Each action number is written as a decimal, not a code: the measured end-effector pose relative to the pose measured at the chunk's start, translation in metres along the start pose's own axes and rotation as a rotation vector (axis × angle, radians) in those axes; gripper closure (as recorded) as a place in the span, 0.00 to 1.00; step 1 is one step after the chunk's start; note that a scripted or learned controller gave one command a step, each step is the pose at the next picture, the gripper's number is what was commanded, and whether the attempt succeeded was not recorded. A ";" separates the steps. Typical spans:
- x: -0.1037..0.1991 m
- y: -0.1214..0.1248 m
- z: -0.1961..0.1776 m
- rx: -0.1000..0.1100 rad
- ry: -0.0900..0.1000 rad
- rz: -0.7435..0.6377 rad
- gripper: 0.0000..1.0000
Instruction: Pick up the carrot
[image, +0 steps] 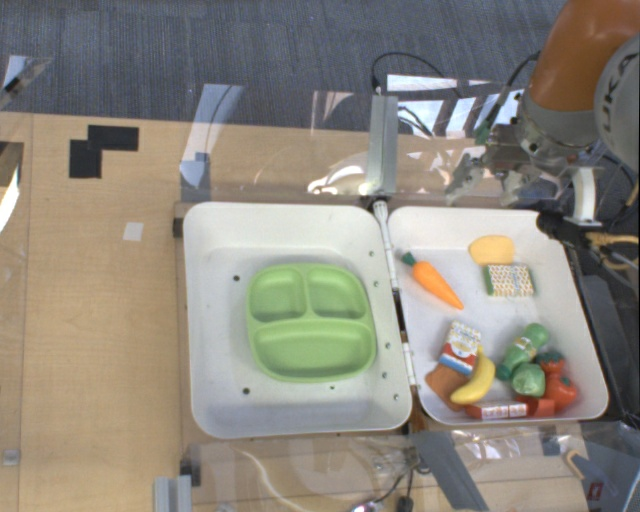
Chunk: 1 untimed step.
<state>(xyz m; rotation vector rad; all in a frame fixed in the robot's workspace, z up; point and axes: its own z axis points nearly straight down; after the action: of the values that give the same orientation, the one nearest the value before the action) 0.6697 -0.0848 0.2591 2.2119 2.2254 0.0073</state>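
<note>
The carrot (434, 281) lies untouched in the right bin (590, 345) near its left wall; the claw's (497, 160) state cannot be told.

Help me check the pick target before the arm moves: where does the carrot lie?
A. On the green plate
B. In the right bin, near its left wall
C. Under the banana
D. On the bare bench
B: the carrot lies alone in the right bin, close beside its left wall.

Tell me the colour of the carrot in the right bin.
Orange with a green top; the carrot lies near the right bin's left wall, plain in the camera view.
</note>
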 end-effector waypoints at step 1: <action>0.004 -0.037 0.151 -0.004 0.001 0.195 0.00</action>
<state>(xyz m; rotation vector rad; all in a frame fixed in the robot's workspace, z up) 0.6340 -0.0814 0.1084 2.4170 1.9983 0.0126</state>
